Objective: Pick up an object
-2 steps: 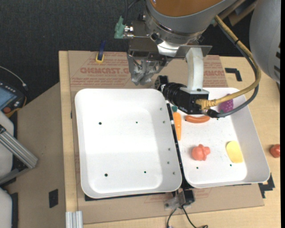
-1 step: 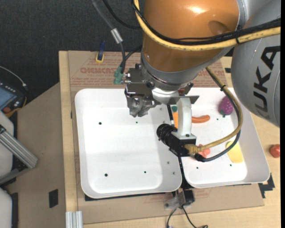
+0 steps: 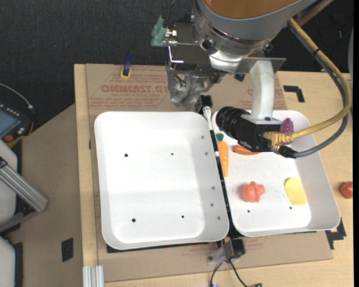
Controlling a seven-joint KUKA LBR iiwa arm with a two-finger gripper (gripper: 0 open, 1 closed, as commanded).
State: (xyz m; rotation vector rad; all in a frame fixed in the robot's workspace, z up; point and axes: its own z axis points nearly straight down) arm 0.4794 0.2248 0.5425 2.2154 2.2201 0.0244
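Two white bins on a brown board [image 3: 140,84] printed "CHEMCAST", dark floor around. Landmark: right bin [image 3: 314,185]. My gripper [image 3: 188,89] hangs beyond its far left corner; whether open or closed, I cannot tell. Carrot [image 3: 223,157] lies along that bin's left wall, well apart from me.

Two bins [image 3: 151,218] white, left with small dark dots. Carrot [image 3: 224,157] orange. Lumpy toy [image 3: 253,191] pinkish red. Oval piece [image 3: 295,190] yellow. Small object [image 3: 287,125] purple. Board [image 3: 134,84] tan, red lettering. Cable [image 3: 320,126] yellow. Arm [image 3: 247,17] grey, orange band.
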